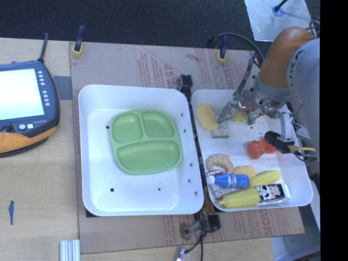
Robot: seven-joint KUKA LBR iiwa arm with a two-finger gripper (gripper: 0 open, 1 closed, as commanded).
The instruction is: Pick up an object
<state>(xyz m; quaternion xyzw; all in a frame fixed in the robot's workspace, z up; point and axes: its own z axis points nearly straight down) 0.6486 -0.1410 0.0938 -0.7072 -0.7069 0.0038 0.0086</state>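
The grey two-finger gripper (231, 113) hangs low in the shallow white right-hand bin (302, 174), at its far end; whether anything is clamped cannot be told. A pale yellow rounded object (205, 117) lies just beside it, toward the left bin. A small speckled block (219, 131) sits just nearer. An orange-red toy (258, 148) lies mid-bin. Yellow corn cobs (265, 178) crowd the near end.

Wooden bench (38, 189) under cardboard sheet (141, 64); dark floor (136, 10) beyond

Pincer (227, 115) low in the right bin (302, 170), beside yellow piece (205, 117); green divided plate (145, 141) in left bin (98, 162)
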